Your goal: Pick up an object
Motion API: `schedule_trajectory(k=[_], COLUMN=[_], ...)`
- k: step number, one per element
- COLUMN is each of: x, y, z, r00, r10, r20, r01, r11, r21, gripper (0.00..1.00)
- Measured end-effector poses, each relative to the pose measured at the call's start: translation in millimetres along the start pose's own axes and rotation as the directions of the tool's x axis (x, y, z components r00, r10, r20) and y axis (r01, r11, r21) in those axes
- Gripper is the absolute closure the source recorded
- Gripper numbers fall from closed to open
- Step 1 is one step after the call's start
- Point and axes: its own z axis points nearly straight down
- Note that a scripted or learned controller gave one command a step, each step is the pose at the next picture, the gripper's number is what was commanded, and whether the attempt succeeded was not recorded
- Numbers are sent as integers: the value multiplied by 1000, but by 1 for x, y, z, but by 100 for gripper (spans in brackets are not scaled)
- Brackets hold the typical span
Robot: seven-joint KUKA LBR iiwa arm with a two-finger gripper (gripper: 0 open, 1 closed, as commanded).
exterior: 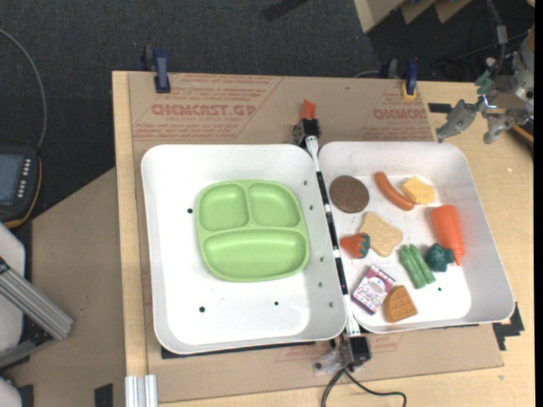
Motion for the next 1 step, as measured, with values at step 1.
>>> schedule_trajectory(k=[1], x=[55], y=[-18], z=[117], r00=[1000], r10=[-4], r20=[-7], r01=[4], r11=[1000], r21=[13], gripper=[0])
